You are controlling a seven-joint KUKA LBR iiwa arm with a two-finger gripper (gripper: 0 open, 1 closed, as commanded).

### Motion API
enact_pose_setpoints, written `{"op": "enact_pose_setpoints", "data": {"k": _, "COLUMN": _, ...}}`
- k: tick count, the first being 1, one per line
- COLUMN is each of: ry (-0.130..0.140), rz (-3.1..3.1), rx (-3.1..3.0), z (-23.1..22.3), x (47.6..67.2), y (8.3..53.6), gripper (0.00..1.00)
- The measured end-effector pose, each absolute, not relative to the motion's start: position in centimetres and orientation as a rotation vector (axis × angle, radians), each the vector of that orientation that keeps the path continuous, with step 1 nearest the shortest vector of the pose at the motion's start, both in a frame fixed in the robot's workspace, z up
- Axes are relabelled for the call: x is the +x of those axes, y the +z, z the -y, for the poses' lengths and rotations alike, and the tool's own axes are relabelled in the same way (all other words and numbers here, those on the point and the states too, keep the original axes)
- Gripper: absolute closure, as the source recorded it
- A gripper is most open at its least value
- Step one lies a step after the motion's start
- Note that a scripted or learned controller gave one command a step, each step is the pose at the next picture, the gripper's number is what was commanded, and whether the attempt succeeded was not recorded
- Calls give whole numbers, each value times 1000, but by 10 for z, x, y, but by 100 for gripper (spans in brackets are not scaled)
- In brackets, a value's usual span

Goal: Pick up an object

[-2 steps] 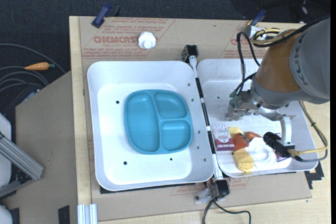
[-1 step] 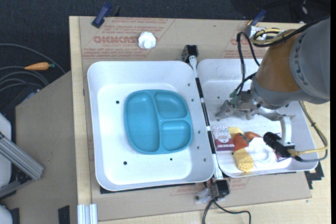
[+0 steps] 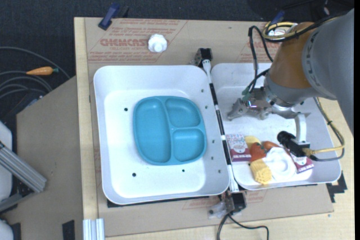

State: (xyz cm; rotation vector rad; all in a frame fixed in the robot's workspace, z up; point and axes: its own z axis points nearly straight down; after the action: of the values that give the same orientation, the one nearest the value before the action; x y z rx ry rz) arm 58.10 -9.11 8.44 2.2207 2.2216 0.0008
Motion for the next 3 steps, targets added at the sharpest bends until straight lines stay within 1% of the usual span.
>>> {"op": "enact_pose_setpoints", "data": {"k": 1, "ry": 3, "rz": -2221, "rx": 2221, "z": 91, "x": 581, "y": 94, "gripper": 100}}
{"op": "enact_pose_setpoints", "data": {"k": 2, "ry": 3, "rz": -2221, "rx": 2221, "z": 91, "x": 581, "y": 94, "gripper": 0}}
{"op": "enact_pose_setpoints", "data": {"k": 3, "ry": 4, "rz": -2221, "rx": 2220, "z": 90, "x": 582, "y": 104, "gripper": 100}}
